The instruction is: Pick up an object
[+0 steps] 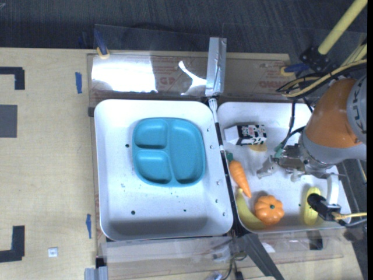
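Note:
My gripper (269, 167) hangs low over the middle of the right bin (274, 111), with the arm's orange band (330, 124) behind it to the right. Just left of the gripper lies a small carrot (239, 178). Below it sits an orange pumpkin (268, 209), resting against a yellow banana (245, 212) at the bin's front edge. A black-and-white cow-patterned item (252, 134) lies toward the back of the bin. A yellow object (308, 210) sits at the front right, partly covered by the wrist. Nothing shows in the gripper.
The left bin (111, 156) holds a blue divided plate (169, 150) in its middle. A narrow divider (220, 156) separates the two bins. Yellow cables (315, 69) run behind the right bin.

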Controlling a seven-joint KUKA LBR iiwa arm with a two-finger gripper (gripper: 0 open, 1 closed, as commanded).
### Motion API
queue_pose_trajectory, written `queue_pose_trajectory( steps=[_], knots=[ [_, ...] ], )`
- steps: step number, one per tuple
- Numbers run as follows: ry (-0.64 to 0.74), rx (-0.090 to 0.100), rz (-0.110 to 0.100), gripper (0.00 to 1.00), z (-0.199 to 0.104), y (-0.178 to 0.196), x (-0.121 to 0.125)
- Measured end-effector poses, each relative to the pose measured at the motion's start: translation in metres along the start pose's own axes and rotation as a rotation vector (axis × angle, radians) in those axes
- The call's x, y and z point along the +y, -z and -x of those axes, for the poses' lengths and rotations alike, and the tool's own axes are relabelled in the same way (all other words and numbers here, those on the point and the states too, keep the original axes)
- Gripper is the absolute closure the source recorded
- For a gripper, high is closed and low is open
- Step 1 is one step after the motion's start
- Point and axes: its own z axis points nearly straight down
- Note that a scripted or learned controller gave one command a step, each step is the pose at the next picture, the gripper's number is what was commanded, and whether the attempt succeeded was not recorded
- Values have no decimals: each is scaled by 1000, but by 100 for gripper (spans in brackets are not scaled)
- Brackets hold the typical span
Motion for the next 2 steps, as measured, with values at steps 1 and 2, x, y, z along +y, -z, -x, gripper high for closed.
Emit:
queue_pose_trajectory(
  steps=[1, 2],
  knots=[
    [-32, 0, 10, 0, -36, 52, 58],
    [9, 3, 43, 0, -16, 11, 119]
  ],
)
